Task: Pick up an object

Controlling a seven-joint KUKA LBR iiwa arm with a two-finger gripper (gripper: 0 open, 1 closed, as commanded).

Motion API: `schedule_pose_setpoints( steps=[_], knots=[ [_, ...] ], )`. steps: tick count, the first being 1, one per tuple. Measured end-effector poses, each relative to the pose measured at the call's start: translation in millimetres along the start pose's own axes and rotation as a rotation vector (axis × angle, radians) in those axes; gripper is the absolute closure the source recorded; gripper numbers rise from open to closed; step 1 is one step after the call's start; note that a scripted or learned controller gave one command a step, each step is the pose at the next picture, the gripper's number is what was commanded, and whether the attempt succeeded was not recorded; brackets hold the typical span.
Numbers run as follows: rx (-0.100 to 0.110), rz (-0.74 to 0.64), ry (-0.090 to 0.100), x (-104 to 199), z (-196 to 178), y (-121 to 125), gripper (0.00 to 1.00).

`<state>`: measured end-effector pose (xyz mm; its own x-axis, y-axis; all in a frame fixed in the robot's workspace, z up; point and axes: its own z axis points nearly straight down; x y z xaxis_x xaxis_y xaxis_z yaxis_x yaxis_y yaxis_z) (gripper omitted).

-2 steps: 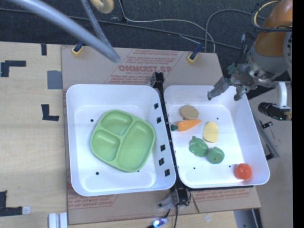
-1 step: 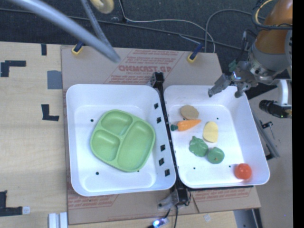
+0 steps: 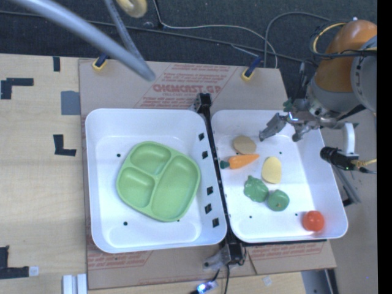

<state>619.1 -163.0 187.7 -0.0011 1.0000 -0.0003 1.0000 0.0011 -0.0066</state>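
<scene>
The arm (image 3: 343,60) reaches in from the right of the camera view, its orange band (rounded, bright against the grey casing) sitting high near the surface's far right corner. Below the band the grey wrist angles down and leftward. The end effector (image 3: 283,129) hangs over the far edge of the right bin (image 3: 331,188), its two dark fingers (image 3: 269,130) spread apart and pointing toward the bin's middle, nothing between them.

Robotics lab: taped bench (image 3: 37,164), cables (image 3: 202,28), twin bins (image 3: 98,124).
</scene>
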Motion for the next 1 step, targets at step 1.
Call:
schedule_pose_setpoints(
  steps=[1],
  knots=[
    [0.000,-0.001,0.000,3.2,63.8,-4.7,0.00]
  ],
)
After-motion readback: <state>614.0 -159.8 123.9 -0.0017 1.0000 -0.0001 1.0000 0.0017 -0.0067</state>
